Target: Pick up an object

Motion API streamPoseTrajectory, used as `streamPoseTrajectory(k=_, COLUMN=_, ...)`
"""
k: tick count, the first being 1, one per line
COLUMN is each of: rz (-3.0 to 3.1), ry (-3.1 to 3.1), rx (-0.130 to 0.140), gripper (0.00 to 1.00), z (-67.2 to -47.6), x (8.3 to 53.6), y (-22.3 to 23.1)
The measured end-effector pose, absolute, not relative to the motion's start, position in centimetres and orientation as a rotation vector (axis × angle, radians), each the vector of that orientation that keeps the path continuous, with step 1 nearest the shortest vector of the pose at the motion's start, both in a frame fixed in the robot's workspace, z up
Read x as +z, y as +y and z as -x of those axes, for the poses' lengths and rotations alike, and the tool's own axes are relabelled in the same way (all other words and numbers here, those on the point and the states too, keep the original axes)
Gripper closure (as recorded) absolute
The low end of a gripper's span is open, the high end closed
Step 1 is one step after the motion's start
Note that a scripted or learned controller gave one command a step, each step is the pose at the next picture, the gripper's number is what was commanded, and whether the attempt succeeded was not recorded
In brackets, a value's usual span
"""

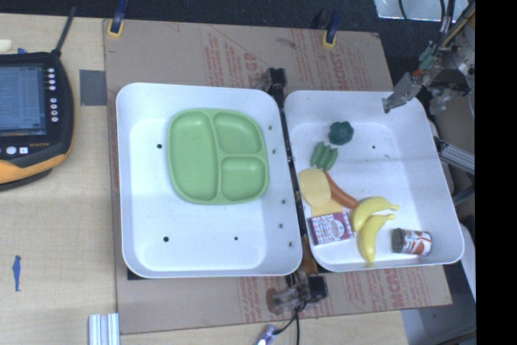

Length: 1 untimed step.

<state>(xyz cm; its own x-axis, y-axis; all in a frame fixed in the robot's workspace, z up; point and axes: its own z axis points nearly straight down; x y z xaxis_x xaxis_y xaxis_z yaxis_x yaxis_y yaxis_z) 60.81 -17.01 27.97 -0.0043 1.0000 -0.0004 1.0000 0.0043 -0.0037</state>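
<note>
The gripper (401, 99) sits at about two o'clock in the view, over the upper right rim of the right bin (420, 166); it is too small and blurred to tell its state, and nothing can be seen held in it. Well apart from it, toward five o'clock within that bin, lie a yellow banana (370, 224), a small can (412, 241), a red-and-white packet (330, 229), and green toy vegetables (333, 143) nearer the middle. The left bin (145, 198) bears a green divided plate (218, 156).

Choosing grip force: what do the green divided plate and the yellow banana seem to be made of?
The green divided plate looks like matte moulded plastic: uniform colour, soft rounded compartment ridges. The yellow banana looks like smooth plastic toy food, evenly coloured with a slight sheen, though it might be real.
</note>
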Motion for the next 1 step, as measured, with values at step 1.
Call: streamPoseTrajectory(k=1, rz=2.213, ry=-2.225, rx=0.007, gripper=0.00, z=-61.25, x=19.97, y=-13.35)
